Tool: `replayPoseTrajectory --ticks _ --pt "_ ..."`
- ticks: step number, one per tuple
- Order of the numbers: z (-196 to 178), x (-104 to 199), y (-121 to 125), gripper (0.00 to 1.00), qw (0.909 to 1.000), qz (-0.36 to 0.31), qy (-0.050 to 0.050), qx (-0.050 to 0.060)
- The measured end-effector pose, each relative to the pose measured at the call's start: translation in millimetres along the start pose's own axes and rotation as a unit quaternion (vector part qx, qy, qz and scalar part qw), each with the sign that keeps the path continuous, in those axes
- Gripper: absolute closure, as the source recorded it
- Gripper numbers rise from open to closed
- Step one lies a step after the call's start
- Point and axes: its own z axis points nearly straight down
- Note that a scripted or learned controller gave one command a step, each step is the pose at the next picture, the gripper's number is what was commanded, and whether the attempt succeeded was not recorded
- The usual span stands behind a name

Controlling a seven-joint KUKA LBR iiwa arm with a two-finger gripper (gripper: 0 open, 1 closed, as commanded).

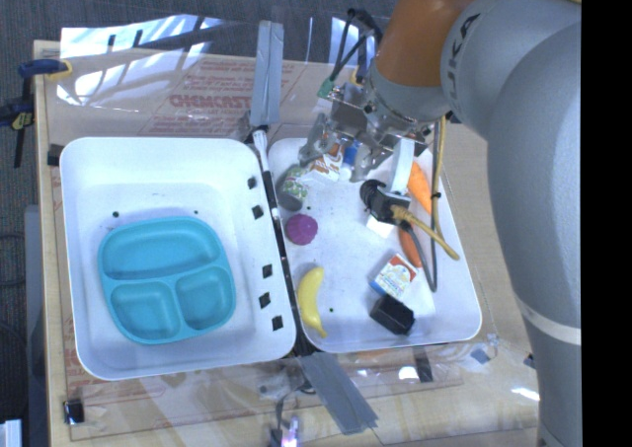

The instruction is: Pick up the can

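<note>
1. The hand is hanging low over the far end of the right bin, and I cannot tell how it is set, since the wrist hardware is covering the working end.
2. The can, as I am reading it, is the small greyish round item lying just beside the hand, tucked against the bin's left wall near the divider; it is too small to be sure of its label or whether it is upright.
3. Risk 1: that wall is crowding the can, so a descent there is likely meaning a scrape on the rim or a nudge that is rolling the can away.
4. Risk 2: a small carton-like thing is sitting right under the hand, so the grab may be closing on the wrong item.
5. Moving outward, the purple ball is resting near the can, and the banana is lying well apart along the same wall.
6. The carrot, a small box and a black block are filling the right side.
7. Open room is showing in the bin's middle; the left bin is carrying a blue tray on the worktop.
</note>
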Motion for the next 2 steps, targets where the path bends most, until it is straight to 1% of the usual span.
replayPoseTrajectory --ticks 1,2 --pt "61.0 12.6 5.9 1.0 0.9958 0.092 -0.001 0.001" --pt "51.2 35.0 -73.7 1.0 0.9933 0.116 -0.001 0.0"
